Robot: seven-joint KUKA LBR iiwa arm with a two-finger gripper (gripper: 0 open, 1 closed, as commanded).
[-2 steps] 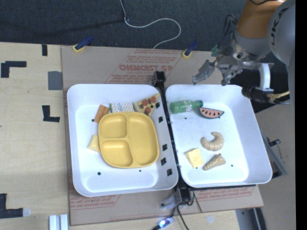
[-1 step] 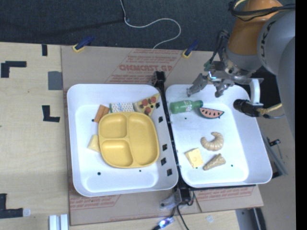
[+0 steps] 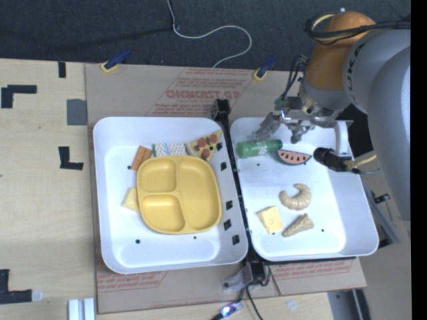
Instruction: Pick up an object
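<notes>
The right bin (image 3: 347, 239) holds a green bottle (image 3: 257, 149) lying on its side, a watermelon slice (image 3: 293, 157), a croissant (image 3: 297, 196), a yellow cheese block (image 3: 270, 219) and a tan cone (image 3: 298, 225). My gripper (image 3: 281, 131) hangs over the bin's far edge, just above the gap between bottle and watermelon slice. Its fingers are spread open, with one fingertip (image 3: 265, 129) near the bottle's top. Nothing sits between them.
The left bin (image 3: 110, 245) carries a yellow divided plate (image 3: 180, 193), with a pizza slice (image 3: 205, 145), an orange piece (image 3: 141, 157) and a cheese wedge (image 3: 130, 199) around it. A black divider (image 3: 230, 179) separates the bins. A cable (image 3: 200, 32) lies beyond the bench.
</notes>
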